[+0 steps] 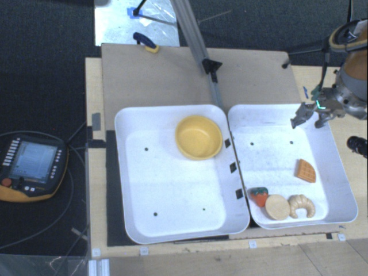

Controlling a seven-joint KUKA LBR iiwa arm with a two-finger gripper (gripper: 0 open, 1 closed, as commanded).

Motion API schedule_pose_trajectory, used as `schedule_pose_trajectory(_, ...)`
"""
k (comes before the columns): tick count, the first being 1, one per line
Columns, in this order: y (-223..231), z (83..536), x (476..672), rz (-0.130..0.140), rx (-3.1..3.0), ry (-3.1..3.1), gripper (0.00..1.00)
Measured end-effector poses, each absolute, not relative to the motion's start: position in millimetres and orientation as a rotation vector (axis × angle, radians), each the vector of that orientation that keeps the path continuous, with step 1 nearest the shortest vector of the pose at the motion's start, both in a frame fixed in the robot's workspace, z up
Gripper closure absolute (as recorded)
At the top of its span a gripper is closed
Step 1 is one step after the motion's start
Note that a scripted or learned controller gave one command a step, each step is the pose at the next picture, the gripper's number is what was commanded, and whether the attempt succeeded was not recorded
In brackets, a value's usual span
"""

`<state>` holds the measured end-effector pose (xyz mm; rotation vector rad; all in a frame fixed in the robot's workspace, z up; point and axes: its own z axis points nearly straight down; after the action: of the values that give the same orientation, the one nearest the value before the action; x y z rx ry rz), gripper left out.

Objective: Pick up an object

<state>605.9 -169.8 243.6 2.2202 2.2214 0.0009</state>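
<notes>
Up at the right edge of the frame, the hand [309, 119] hangs over the upper right corner of the right bin [270, 148], its two dark fingers spread apart with nothing between them. Along that bin's lower edge lie a red and green toy vegetable [259, 196], a round tan biscuit [277, 207] and a croissant [302, 206], close together; an orange waffle piece [305, 171] sits above them. The left bin [149, 211] holds a yellow bowl [198, 137] near its upper right corner.

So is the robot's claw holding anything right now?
Gripper: open, nothing between its fingers, above the right bin near its far right corner.
</notes>
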Motion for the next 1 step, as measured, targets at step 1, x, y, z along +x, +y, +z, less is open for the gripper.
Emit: schedule_pose_trajectory(1,-169.8,243.7,606.0,0.001,2.220,2.221,0.00)
